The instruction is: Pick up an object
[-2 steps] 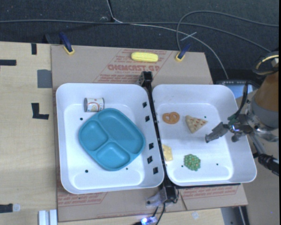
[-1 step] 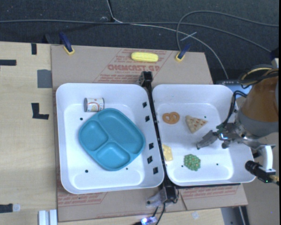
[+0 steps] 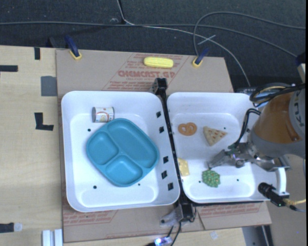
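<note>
The right bin [image 3: 223, 100] holds a brown pretzel [image 3: 187, 129], a tan pizza-slice wedge [image 3: 214, 135], a yellow cheese piece [image 3: 183, 166] by the divider and a green broccoli piece [image 3: 211, 178] near the front wall. My gripper [image 3: 217, 161] reaches in from the right and hangs low over the bin floor, just above and right of the broccoli, below the pizza wedge. Its fingers point left and stand apart with nothing between them. The left bin [image 3: 72, 152] holds a blue divided plate [image 3: 122, 151] and a small can [image 3: 102, 114] lying on its side.
A yellow corn cob [image 3: 158, 62] lies on the cardboard behind the bins. Two clamps [image 3: 74, 50] [image 3: 199, 58] pin the cardboard's back edge. Cables run across the dark floor behind. The arm's orange band [image 3: 277, 122] hangs over the right bin's right wall.
</note>
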